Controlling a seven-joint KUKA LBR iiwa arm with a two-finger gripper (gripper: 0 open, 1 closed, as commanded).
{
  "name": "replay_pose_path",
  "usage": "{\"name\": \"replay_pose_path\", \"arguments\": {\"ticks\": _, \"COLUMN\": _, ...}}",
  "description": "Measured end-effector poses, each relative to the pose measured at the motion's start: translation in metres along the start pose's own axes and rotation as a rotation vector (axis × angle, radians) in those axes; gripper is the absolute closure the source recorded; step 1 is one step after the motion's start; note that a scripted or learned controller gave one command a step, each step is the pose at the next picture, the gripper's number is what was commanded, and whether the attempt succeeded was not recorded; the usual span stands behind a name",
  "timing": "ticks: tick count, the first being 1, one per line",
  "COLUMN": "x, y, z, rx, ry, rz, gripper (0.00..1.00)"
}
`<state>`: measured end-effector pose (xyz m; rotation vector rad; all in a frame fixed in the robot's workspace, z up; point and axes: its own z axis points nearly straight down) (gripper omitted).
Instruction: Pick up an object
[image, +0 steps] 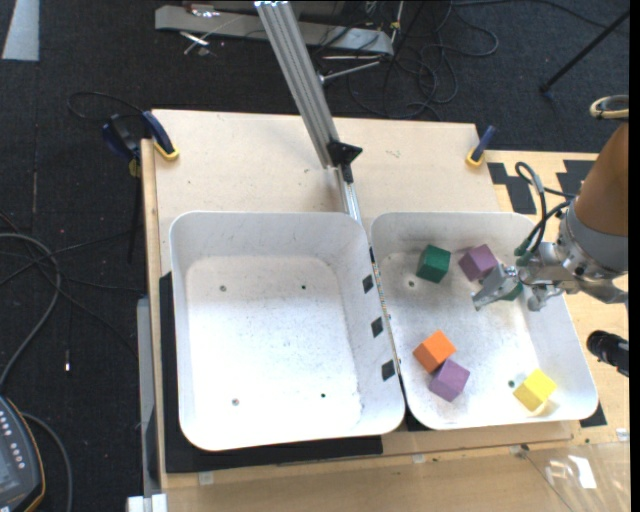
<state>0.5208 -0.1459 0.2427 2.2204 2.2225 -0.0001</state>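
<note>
Over the right bin, toward its far-right side: gripper, metal-grey, reaching in from the right edge under the orange-banded wrist. Whether it is spread or closed cannot be told; nothing is seen pinched in it.

Nearest item: purple cube, just beyond the gripper tip, up and slightly left of it, close to touching. Faces near-equal, so no real long axis; edges sit skewed to the bin walls.

Next: green cube, left of that purple cube, apart from it, likewise rotated.

Further from the gripper, toward the near wall: orange cube and a second purple cube, touching corner to corner. Yellow cube, near-right corner, directly below the gripper.

Judgement: the upper purple cube is the likeliest target, needing a short shift away from the near wall.
</note>
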Motion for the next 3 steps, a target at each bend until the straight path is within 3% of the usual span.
{"name": "replay_pose_path", "arguments": {"ticks": 1, "x": 0.029, "y": 0.093, "z": 0.095, "rx": -0.002, "ry": -0.001, "rz": -0.006, "gripper": 0.0}}
{"name": "replay_pose_path", "arguments": {"ticks": 2, "x": 0.038, "y": 0.142, "z": 0.151, "rx": -0.001, "ry": 0.0, "rz": -0.003, "gripper": 0.0}}
{"name": "replay_pose_path", "arguments": {"ticks": 3, "x": 0.037, "y": 0.141, "z": 0.137, "rx": -0.002, "ry": -0.002, "rz": -0.004, "gripper": 1.0}}
